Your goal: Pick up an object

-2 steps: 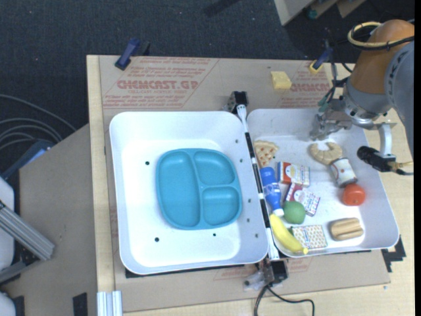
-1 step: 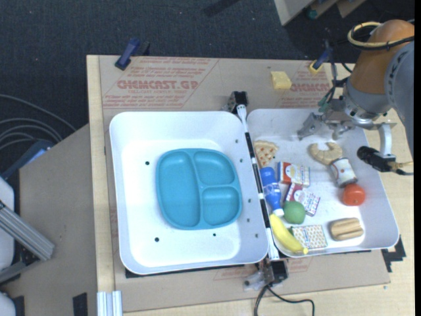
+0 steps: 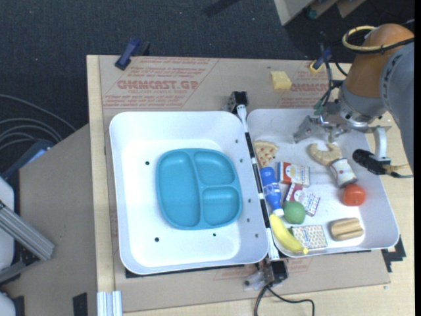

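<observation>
My gripper (image 3: 320, 130) hangs open over the far part of the right bin (image 3: 388, 224), with nothing between its fingers. Just in front of it lies a tan curved pastry (image 3: 324, 153), and beside that a small can (image 3: 342, 171). Further objects in this bin are a red tomato (image 3: 353, 195), a bread roll (image 3: 346, 228), a green ball (image 3: 295, 212), a banana (image 3: 284, 234), a cracker box (image 3: 309, 237), a blue bottle (image 3: 268, 183), red-and-white packets (image 3: 296, 175) and a waffle-like slice (image 3: 265, 153).
The left bin (image 3: 131, 137) holds a blue divided plate (image 3: 197, 188). On the bench behind the bins sit a yellow block (image 3: 281, 79) and a blue clamp (image 3: 130, 52). The grey arm (image 3: 378, 78) comes in from the upper right.
</observation>
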